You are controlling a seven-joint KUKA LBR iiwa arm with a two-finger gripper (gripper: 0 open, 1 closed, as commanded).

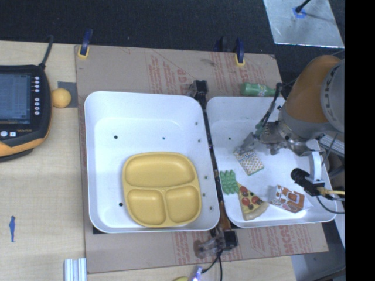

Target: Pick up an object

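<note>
The right white bin (225, 117) holds several small items: a checkered flat packet (250, 162), a green toy piece (228, 181), a pizza slice toy (251, 202) and a red-and-white patterned box (287, 198). My gripper (256, 142) reaches in from the right and sits low over the bin, just above the checkered packet's upper edge. Its tips look close to or touching the packet. The grey arm with its orange band (310, 92) covers the bin's upper right part.
The left white bin (105, 116) holds a yellow three-compartment tray (161, 187). A green object (256, 89) lies behind the right bin. A teach pendant (20, 107) and a yellow ball (61, 97) sit at the far left. Clamps hold the cardboard's back edge.
</note>
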